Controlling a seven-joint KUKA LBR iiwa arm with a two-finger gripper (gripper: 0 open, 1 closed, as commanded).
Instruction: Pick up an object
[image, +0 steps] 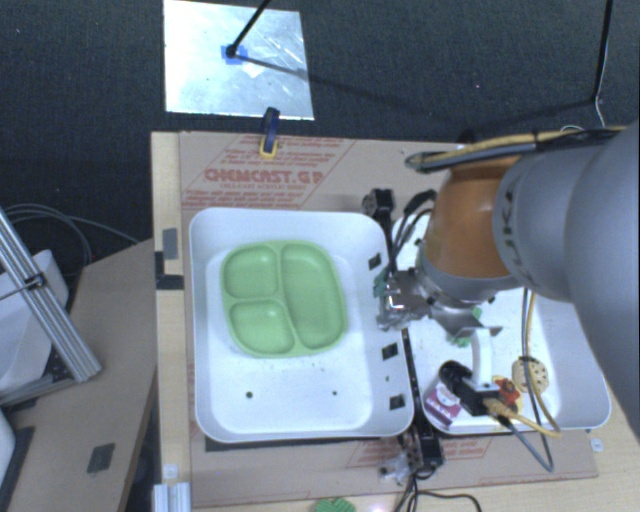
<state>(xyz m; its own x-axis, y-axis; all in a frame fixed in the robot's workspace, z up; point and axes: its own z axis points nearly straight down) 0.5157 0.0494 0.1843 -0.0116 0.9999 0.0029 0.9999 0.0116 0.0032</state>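
The grey arm with its orange band (465, 225) hangs over the right bin (590, 405) and hides most of it. My gripper (450, 322) points down below the wrist, over that bin's left side. Just in front of it lie a white upright piece (481, 352), a black object (456, 379), a maroon and white object (438, 404), a small orange and red item (506, 395) and a tan spotted round item (536, 375). I see nothing held in the gripper.
The left bin (290, 405) holds a green divided plate (283, 297). A black divider strip with clips (408, 370) runs between the bins. Yellow and black cables (535, 425) trail over the right bin's front. Brown cardboard (265, 170) lies under both bins.
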